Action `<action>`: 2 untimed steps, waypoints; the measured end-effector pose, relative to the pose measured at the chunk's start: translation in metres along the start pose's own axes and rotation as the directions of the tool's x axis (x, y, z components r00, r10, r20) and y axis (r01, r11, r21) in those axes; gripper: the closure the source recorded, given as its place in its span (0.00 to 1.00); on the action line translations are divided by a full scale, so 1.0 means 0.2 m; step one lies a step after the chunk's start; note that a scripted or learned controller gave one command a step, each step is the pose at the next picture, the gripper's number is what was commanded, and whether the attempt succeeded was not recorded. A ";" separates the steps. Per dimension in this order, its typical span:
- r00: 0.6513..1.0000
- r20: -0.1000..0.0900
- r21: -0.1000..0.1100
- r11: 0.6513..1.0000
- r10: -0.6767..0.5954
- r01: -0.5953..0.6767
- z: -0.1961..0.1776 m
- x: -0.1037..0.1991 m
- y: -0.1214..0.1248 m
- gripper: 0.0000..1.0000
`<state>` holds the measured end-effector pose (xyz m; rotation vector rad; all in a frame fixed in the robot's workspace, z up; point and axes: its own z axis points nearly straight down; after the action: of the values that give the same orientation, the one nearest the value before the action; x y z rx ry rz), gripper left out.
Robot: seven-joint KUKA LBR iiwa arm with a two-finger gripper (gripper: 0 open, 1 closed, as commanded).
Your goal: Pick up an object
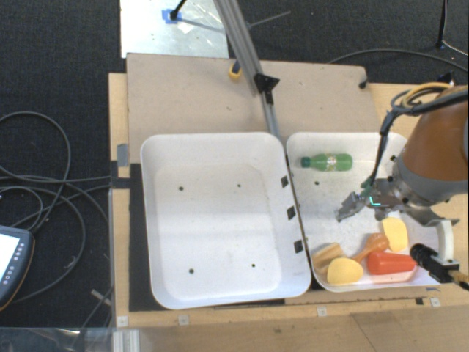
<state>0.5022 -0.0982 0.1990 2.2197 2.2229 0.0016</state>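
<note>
From my station I saw the gripper (350, 209) hanging over the middle of the right bin (311, 147), but I could not tell how it was set. The green bottle (327, 163) lay on its side near that bin's far wall. The yellow, orange and red pieces (365, 258) sat clustered in its near corner, apart from the gripper. The left bin (157, 149) sat alongside on the desk (183, 94).

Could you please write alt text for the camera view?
The arm's hand hovers in the right bin, between a green bottle and a cluster of yellow, orange and red toy foods. The left bin lies alongside.
</note>
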 end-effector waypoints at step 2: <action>1.000 -0.002 0.006 1.000 0.001 -0.001 0.54 -0.02 -0.03 0.00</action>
<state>0.4972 -0.1014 0.0904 2.2250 2.2255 -0.0039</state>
